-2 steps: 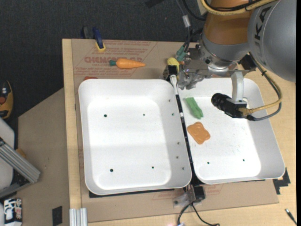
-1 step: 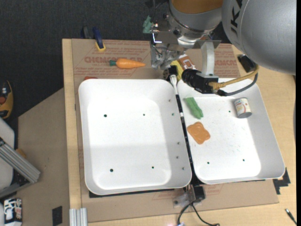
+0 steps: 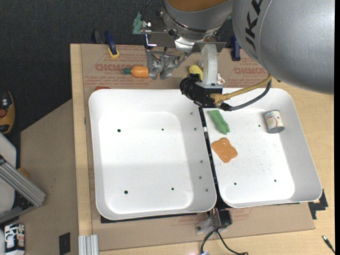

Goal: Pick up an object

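My gripper hangs beyond the back rim of the left bin, over the cardboard base. A small orange carrot-like toy with a green end lies on the cardboard just left of the gripper, close to it; whether they touch is unclear. In the right bin lie a green pod-shaped piece, a flat orange piece and a small white can with a red label on its side. A yellow item sits behind the bins, partly hidden by the arm's white fitting.
The arm's grey body fills the top right. A black cable bundle and yellow hose hang over the bins' shared back edge. Blue clamps hold the cardboard at the back.
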